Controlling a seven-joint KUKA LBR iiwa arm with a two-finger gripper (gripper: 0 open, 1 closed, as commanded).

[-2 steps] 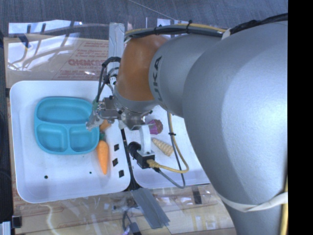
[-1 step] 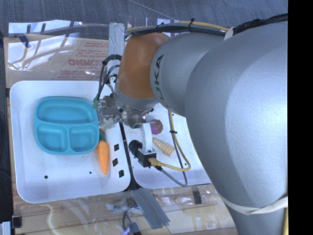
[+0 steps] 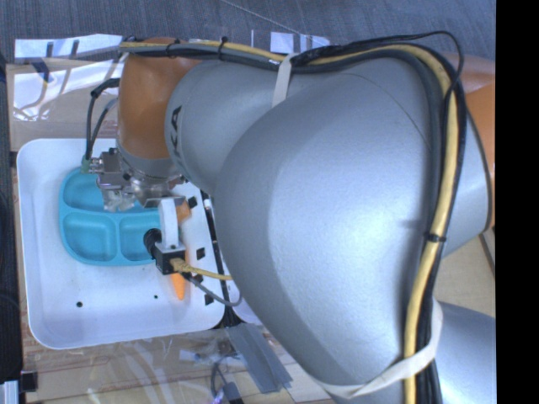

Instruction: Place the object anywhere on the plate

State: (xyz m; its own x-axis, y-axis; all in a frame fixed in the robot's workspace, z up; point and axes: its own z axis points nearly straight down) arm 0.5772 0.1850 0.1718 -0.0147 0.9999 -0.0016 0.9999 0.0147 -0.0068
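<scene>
Grey carpet is showing along the top of the camera view, with a wooden bench (image 3: 34, 108) under it. One white bin (image 3: 50, 310) is sitting at the left; its floor is mostly bare in the lower part.

Arm (image 3: 337, 217) is taking up most of the frame, grey shell coming in from the right, with the orange band (image 3: 143, 108) sitting above the wrist. Yellow and black cables (image 3: 438, 209) are running along its outer edge, held by white ties.

Plate (image 3: 93, 221) is lying in the bin's upper left: blue, rounded, divided into compartments. Its right side is passing under the wrist hardware.

Gripper (image 3: 122, 188) is hanging over the plate's upper right part, seen from behind its metal mount. Cannot tell how far the fingers are spread, or whether anything is sitting between them.

Object (image 3: 178, 288): small, orange, elongated piece lying on the bin floor just below a black bracket (image 3: 168, 259) on the wrist, right of the plate and off it. Only a short stub is showing, so shape is not fully readable. It is looking close to the bracket; contact cannot be told.

Clear plastic film is lying along the bench's bottom edge.
</scene>
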